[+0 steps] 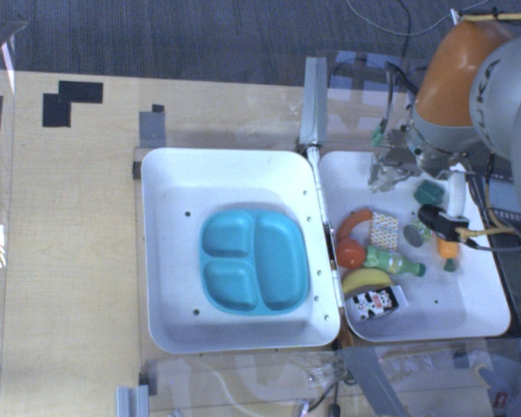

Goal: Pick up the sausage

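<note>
While the sausage (355, 221) lies below-left, the tool (391, 174) hovers, grip state unclear.

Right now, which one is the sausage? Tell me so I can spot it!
Look in the right-hand shallow white bin, along its left wall beside the bin with the blue divided plate. The sausage is the curved reddish-orange tube topmost in that pile, just above the round red tomato; it is long and bent, not round.

Blue tray (252, 263), orange-red sausage (355, 222), yellow banana (366, 279), both bins (169, 189) white.
</note>
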`<state>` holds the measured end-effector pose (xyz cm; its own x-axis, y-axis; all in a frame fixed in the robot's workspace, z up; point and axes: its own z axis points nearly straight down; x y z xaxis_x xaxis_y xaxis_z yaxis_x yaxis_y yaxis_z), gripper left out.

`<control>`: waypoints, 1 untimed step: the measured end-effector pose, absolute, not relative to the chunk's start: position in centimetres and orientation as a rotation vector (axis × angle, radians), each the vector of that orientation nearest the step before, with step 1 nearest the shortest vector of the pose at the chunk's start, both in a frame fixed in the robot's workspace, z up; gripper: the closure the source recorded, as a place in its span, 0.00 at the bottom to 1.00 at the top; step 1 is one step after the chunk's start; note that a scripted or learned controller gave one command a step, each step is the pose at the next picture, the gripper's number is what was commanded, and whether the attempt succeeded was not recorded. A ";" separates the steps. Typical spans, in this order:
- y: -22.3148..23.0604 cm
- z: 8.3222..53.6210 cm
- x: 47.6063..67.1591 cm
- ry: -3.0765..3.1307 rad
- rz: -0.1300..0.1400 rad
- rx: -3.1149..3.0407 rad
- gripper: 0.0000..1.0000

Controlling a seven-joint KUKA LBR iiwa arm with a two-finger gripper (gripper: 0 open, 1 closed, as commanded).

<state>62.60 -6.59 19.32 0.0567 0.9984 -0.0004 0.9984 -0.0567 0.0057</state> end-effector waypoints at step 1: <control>-6.6 19.3 62.6 2.155 0.005 2.280 0.00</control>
<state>62.60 -6.59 19.31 0.0565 0.9984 -0.0004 0.9984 -0.0565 0.0055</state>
